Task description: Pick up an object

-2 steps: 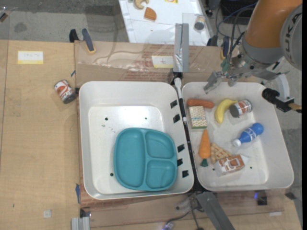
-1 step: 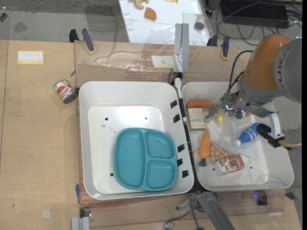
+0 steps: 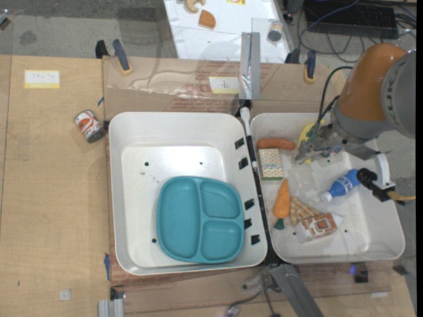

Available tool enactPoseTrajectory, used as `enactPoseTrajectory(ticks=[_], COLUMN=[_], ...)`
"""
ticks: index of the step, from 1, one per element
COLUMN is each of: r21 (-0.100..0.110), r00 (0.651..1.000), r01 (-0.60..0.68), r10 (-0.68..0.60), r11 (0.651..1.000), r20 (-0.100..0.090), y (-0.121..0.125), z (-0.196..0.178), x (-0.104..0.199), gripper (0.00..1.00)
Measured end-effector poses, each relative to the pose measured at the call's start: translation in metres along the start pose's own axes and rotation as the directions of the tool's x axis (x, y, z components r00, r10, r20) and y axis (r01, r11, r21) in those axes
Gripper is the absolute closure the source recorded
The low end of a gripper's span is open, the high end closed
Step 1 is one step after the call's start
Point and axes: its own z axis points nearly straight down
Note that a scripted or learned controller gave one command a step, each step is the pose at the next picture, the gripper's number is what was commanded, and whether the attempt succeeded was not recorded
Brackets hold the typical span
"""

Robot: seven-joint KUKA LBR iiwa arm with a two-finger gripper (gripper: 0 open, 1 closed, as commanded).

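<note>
The right bin (image 3: 390, 233) holds a hot dog (image 3: 275, 144), a tan cracker block (image 3: 270, 164), an orange carrot (image 3: 283, 199), a blue-and-white bottle (image 3: 341, 185), a packaged snack (image 3: 314, 220) and a yellow item (image 3: 306, 135) partly hidden by the arm. My gripper (image 3: 313, 149) hangs low over the back of this bin, just right of the hot dog and above crinkled clear plastic (image 3: 305, 174). The grey wrist and orange band (image 3: 373, 71) rise behind it. Nothing shows plainly between the fingers.
A teal divided plate (image 3: 200, 220) lies in the left bin (image 3: 125, 177). A small can (image 3: 88, 125) lies on the bench to the left. A metal divider post (image 3: 248, 65) stands behind the bins, with clamps (image 3: 121, 55) along the cardboard backing.
</note>
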Motion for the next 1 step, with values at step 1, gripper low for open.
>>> enactPoseTrajectory(ticks=[1], r21=[0.001], r00=[0.992], r01=[0.127], r10=[-0.127], r11=[0.992], r20=[0.000], y=[0.0088], z=[-0.1069], x=[0.0593], gripper=[1.00])
